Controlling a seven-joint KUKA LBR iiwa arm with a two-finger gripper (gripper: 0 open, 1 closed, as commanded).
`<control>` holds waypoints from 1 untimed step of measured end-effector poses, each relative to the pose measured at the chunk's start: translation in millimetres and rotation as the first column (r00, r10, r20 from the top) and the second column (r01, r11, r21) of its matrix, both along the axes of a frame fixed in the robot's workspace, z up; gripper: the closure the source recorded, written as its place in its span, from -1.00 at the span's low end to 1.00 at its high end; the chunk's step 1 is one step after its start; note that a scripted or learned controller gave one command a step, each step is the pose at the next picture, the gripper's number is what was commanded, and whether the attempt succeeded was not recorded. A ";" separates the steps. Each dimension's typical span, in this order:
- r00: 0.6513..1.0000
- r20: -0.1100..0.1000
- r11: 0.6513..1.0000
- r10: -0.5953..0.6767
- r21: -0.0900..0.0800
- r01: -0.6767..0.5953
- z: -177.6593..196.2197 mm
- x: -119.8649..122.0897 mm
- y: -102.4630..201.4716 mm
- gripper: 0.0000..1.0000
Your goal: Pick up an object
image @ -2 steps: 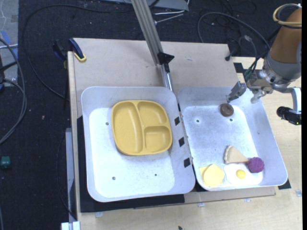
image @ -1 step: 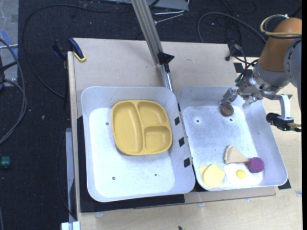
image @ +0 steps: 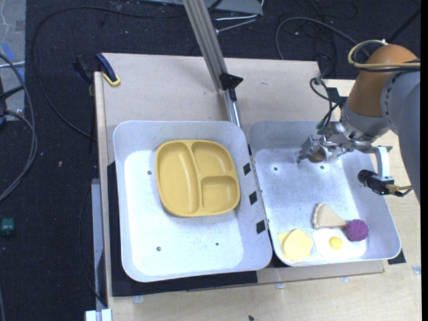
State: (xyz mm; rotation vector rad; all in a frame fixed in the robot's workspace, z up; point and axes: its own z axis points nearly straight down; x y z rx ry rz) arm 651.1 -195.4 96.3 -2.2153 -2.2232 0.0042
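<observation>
Claw hovers low over the upper part of the right bin; whether open or closed cannot be told. Candidate objects, a purple piece, tan wedge and yellow disc, cluster at the bin's near edge, well apart from it. Risk: descending here would likely close on bare floor.

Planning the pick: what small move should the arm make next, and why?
Probably shift the pincer toward the near end of the right bin. It sits over bare floor at the far end, while the toys lie together by the near rim: wedge, purple ball, egg, yellow disc.
</observation>
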 end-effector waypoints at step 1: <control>1.000 0.006 1.000 0.002 -0.003 -0.002 14.7 1.9 -0.5 1.00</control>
